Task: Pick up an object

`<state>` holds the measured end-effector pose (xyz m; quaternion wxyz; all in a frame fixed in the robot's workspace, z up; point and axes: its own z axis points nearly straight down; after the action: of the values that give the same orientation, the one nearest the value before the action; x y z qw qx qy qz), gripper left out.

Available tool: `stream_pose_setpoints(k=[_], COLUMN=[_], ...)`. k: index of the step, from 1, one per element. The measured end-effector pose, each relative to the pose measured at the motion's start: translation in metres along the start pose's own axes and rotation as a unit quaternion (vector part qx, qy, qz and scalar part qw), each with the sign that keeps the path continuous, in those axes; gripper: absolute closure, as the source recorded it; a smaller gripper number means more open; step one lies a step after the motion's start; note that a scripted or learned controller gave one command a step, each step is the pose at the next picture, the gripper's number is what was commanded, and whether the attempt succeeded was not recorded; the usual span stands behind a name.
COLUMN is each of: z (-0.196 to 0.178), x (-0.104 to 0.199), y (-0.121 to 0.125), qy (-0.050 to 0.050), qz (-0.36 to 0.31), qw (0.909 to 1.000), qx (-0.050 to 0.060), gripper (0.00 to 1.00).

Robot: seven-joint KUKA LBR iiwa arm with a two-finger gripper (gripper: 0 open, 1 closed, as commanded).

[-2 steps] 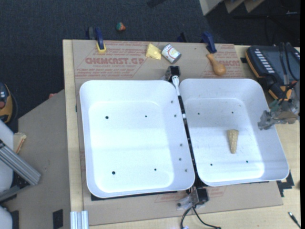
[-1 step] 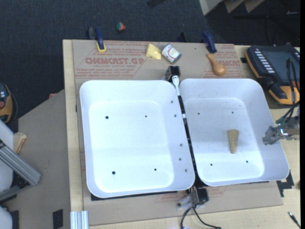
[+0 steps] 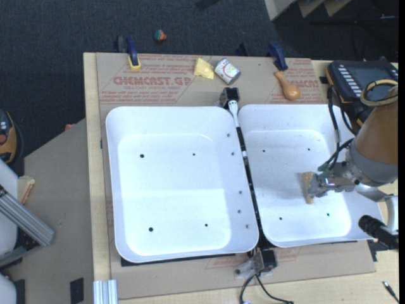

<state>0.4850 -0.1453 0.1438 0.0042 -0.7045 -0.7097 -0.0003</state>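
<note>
I see the gripper low at a small tan block, right bin; grasp unclear. Looks light, rigid; I'd pinch its flat sides.

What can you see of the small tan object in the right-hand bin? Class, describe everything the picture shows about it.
The small tan object is a light brown, wood-coloured block, standing roughly upright on the floor of the right bin, towards its right side. The gripper is right against it on its right, partly covering it. Its full shape and whether it is gripped cannot be told.
</note>
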Motion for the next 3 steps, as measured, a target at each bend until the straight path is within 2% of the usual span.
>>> stream_pose_setpoints(k=[1, 3], z=[0.061, 0.038], x=[-0.071, -0.068], y=[-0.007, -0.006], qy=[-0.003, -0.004], qz=[0.007, 0.004], qw=[1.0000, 1.0000], qx=[-0.001, -0.004], gripper=[1.00, 1.00])
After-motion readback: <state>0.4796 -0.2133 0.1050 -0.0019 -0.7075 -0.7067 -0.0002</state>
